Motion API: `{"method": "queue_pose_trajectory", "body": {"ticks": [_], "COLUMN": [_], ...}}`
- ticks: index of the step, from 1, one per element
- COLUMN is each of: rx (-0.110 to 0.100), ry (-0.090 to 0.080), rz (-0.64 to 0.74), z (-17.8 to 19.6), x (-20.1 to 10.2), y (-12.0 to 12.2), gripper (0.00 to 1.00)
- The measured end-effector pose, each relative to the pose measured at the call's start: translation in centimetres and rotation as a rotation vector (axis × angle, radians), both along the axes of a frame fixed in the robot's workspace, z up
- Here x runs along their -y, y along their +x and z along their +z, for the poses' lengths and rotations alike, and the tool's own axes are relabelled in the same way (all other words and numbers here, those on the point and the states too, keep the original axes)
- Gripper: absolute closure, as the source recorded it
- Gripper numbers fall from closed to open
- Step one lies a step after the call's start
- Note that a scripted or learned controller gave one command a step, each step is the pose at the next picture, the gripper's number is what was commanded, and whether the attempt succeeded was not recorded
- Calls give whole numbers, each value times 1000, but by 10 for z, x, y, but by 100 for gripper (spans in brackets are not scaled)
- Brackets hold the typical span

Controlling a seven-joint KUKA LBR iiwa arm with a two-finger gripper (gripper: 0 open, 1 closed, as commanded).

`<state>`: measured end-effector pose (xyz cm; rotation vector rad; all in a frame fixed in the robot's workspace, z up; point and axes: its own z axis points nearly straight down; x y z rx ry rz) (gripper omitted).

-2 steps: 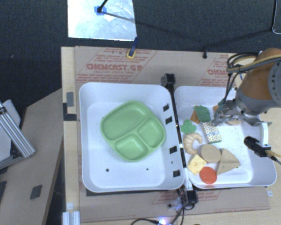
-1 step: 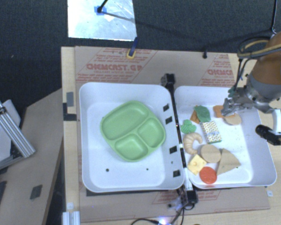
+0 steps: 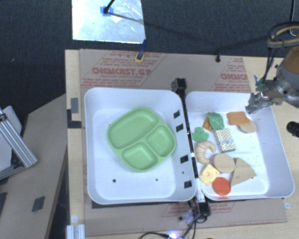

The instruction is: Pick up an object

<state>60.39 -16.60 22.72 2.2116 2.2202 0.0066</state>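
The gripper (image 3: 252, 106) hangs at the upper right of the frame, over the top right corner of the right bin (image 3: 279, 158); whether it is spread or pressed together I cannot tell, and nothing shows in its grasp. The nearest play-food pieces lie just below and to its left: an orange toast slice (image 3: 236, 117) touching a tan round piece (image 3: 248, 127). Further left sits a green leafy piece (image 3: 215, 120), with a patterned box (image 3: 225, 140), a croissant (image 3: 204, 150), a cheese wedge (image 3: 209, 174) and a red tomato (image 3: 221, 185) lower down. The left bin (image 3: 97, 133) holds a green divided plate (image 3: 141, 139). The cardboard (image 3: 154, 66) under the bins carries red print reading roughly "CHEMCAST GP".
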Motion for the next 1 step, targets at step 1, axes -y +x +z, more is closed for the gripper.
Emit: {"method": "queue_pose_trajectory", "body": {"ticks": [1], "rx": [-5], "ry": [1], "rz": [1], "z": [-2], "x": [0], "y": [1], "gripper": [100]}}
